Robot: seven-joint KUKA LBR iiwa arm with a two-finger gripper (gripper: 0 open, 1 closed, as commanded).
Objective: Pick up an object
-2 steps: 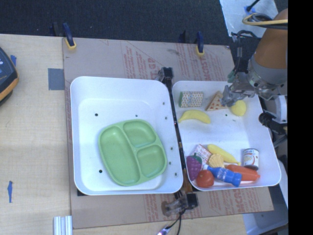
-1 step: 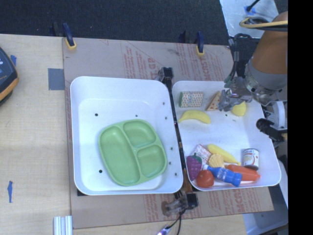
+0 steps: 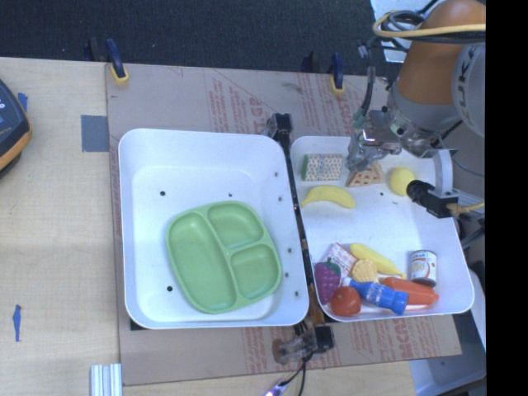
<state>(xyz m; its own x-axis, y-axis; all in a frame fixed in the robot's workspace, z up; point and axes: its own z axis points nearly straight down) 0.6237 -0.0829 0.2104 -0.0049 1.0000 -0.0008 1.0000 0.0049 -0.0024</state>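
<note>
The desk carries two white bins side by side. The left bin holds a green divided plate, and the right bin holds a scatter of toy food. The grey arm comes in from the right, its orange band high and its wrist turned steeply down over the far end of the right bin.

The gripper hangs just above a small tan wedge, which looks like a toy pizza or toast slice. The wedge lies flat between a speckled green-and-white block and a yellow lemon, with a banana just in front. Whether the gripper is spread or closed cannot be told, because the wrist hardware hides it.

The wedge is the likely target. It is probably light, stiff plastic, thin and a little slick. It seems best pinched across its two long edges, low against the bin floor. A shallow grip may let it squirt out or tip.
</note>
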